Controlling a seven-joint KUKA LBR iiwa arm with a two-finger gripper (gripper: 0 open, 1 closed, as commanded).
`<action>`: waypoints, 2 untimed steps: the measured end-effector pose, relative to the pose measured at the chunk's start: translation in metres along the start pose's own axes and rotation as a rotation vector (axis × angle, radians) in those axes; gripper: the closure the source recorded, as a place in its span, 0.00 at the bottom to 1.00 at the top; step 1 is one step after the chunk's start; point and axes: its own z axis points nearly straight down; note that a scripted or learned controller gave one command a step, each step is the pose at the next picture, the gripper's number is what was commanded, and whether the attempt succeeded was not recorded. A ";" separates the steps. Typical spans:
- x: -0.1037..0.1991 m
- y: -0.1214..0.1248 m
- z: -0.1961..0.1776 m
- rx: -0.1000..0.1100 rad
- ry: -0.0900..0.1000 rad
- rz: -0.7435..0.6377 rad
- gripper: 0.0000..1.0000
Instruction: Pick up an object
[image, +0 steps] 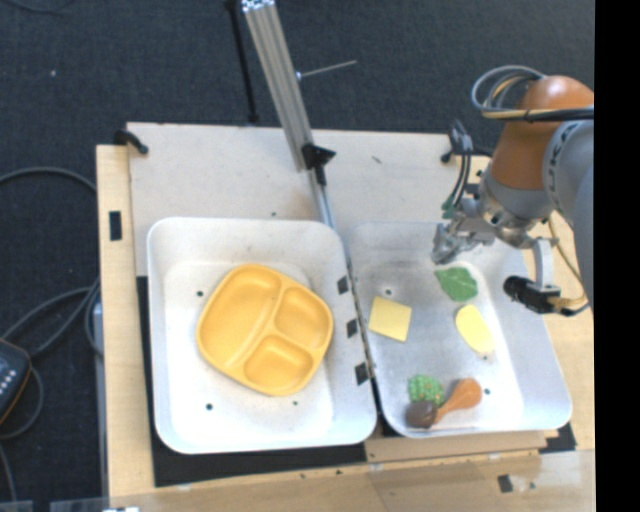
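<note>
A yellow-orange divided tray (265, 327) lies in the white left bin (170, 250). The white right bin (535, 385) holds a pale yellow square (390, 319), a green leaf (457, 283), and a brown drumstick (452, 398).

The grey arm (540, 170) reaches in from the right, wrist angled downward.

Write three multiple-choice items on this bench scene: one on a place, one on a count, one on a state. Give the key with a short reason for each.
1. Where does the yellow divided plate lie?
A. left bin
B. right bin
C. bare bench

2. How many compartments does the plate have?
A. two
B. three
C. five

3. Where is the gripper?
A. over the plate
B. just above the green leaf-like piece in the right bin
C. outside both bins

Key: 1 A, it fills the left bin. 2 B, ridges mark three wells. 3 B, it hangs at that bin's far end by the green piece.
</note>
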 end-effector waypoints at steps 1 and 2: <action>0.000 0.000 -0.044 -0.002 0.001 -0.002 1.00; -0.002 -0.001 -0.110 -0.005 0.000 -0.003 1.00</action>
